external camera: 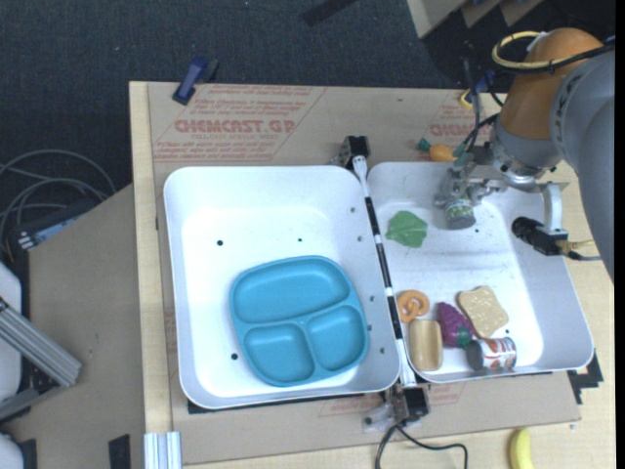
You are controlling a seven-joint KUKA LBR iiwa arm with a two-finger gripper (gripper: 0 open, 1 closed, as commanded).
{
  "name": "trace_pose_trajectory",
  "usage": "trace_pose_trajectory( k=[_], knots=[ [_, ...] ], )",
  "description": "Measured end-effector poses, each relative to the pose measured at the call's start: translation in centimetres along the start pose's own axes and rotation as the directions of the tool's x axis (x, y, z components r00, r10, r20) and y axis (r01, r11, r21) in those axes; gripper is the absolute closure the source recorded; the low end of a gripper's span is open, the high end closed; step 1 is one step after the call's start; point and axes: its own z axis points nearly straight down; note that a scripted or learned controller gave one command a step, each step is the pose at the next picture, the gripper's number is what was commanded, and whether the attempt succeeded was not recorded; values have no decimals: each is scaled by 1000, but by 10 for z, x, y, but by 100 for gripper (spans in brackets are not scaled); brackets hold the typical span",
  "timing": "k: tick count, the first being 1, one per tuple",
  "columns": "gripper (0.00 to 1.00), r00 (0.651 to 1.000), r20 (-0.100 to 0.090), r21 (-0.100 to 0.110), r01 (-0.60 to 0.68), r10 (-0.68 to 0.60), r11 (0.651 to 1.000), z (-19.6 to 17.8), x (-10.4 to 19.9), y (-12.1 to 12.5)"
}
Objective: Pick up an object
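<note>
Nearest me, toy food crowds the right bin's (pixel 576 306) near corner: can (pixel 493 354), bread slice (pixel 483 310), purple piece (pixel 451 322). Farther back a green leaf (pixel 406 229) lies alone and flat, long axis running left-right, probably the easiest pick. Beyond it the gripper (pixel 457 206) hovers low; I cannot tell how it is set.

The arm (pixel 586 96) is smooth grey, with a rounded orange band (pixel 542 86) above the wrist. A yellow cable (pixel 515 47) loops by the band. The claw (pixel 457 206) is dull grey metal.
</note>
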Motion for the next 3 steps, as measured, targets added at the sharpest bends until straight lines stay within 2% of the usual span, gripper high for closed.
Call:
trace_pose_trajectory(
  k=[1, 2, 3],
  knots=[
    [100, 1000, -5, 3, 0, 0, 1000, -91, 78, -55],
    [100, 1000, -5, 7, -1, 1, 1000, -141, 122, -98],
    [100, 1000, -5, 8, -1, 1, 1000, -153, 158, -117]
  ],
)
